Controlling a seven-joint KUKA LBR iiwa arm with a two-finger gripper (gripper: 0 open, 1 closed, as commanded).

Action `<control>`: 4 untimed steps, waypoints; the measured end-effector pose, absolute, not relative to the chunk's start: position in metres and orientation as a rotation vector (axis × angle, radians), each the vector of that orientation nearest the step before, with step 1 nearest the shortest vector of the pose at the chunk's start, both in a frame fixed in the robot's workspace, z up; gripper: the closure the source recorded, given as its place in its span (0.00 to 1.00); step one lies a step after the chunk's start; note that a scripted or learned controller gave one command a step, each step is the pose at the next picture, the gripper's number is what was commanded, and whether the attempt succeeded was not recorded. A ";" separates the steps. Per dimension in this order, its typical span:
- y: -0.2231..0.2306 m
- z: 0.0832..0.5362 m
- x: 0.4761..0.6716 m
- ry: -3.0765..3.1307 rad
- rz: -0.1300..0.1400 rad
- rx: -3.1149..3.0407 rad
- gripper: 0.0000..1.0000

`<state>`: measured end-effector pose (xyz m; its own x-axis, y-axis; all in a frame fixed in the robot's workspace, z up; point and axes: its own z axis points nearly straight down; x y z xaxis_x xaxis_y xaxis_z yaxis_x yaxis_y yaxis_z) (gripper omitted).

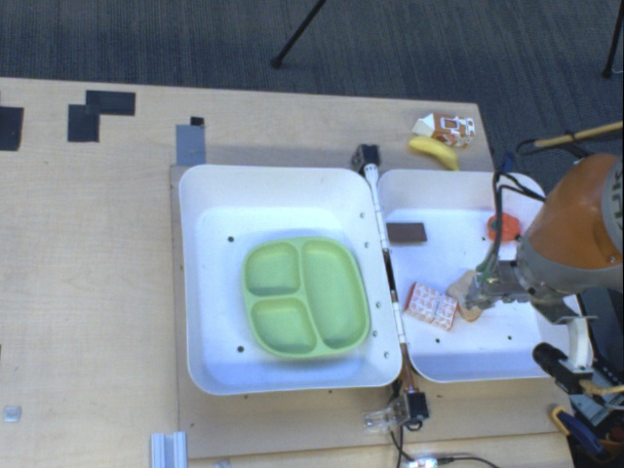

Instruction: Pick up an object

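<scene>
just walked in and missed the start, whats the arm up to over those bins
A grey arm with an orange band is reaching from the right into the right bin. Its gripper is down low by a small tan object, right beside a red-and-white patterned packet. A dark brown block and an orange item also lie in that bin. The left bin holds a green divided tray. I cannot tell if anything is gripped yet.

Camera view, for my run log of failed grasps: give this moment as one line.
arm: over right bin | gripper: low beside red-patterned packet | grasp: unconfirmed | left bin: green tray
</scene>
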<state>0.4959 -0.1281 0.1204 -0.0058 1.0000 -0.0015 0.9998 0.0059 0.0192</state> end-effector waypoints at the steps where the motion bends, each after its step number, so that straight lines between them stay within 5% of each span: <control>1: -0.077 0.185 0.488 2.225 0.004 2.215 1.00; 2: -0.077 0.185 0.488 2.225 0.004 2.216 0.00; 3: -0.170 0.114 0.486 2.223 -0.001 2.219 0.00; 4: -0.108 0.087 0.489 2.221 0.006 2.214 0.00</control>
<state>0.4886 -0.1081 0.0865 -0.0030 1.0000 -0.0014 1.0000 0.0031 0.0068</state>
